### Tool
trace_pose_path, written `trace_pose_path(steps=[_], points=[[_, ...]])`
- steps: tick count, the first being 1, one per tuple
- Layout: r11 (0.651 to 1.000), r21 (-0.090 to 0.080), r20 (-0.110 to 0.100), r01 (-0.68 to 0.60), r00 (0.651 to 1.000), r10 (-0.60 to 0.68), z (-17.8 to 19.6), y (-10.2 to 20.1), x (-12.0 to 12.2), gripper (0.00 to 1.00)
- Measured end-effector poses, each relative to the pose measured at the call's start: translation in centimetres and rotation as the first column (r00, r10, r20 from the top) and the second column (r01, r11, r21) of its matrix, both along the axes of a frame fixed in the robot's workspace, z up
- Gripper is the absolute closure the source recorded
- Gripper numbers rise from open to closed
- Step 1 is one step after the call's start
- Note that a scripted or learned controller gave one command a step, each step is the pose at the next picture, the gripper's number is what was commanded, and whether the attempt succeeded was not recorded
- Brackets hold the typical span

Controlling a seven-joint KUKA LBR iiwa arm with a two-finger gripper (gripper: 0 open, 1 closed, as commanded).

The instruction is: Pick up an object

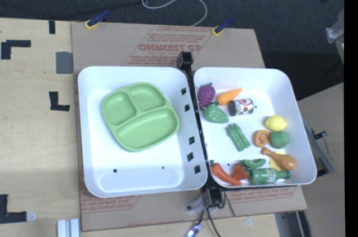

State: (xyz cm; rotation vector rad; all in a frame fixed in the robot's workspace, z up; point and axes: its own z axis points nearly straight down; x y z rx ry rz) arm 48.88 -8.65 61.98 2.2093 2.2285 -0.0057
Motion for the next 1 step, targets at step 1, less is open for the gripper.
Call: trace_pose_path(steps=[1], points=[[1.0,0.0,0.001,-0.001,1.0,0.001,0.99,0.04,0.06,1.0]])
